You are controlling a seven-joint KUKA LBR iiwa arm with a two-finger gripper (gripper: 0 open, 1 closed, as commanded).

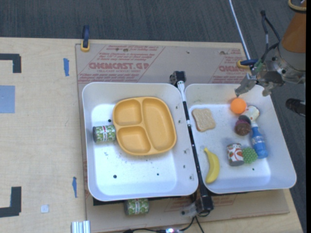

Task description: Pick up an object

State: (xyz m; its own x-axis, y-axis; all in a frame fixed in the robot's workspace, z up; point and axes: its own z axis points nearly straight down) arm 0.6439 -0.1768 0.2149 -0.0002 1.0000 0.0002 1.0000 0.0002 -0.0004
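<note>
My gripper (254,89) hangs over the back rim of the right bin (279,144), its two fingers spread open with nothing between them. Just below and left of it lies an orange ball (238,106). Further down sit a white item (252,113), a dark brown-purple lump (242,127), a blue bottle (258,143), a red and white can (235,154) and a green knobbly piece (249,155). A bread slice (203,119) and a banana (212,165) lie on the bin's left side.
The left bin (102,174) holds a yellow divided plate (144,125) and a green can (104,133) lying beside it. Another green can (136,207) lies outside, in front of the left bin. A black clamp (178,77) sits between the bins at the back.
</note>
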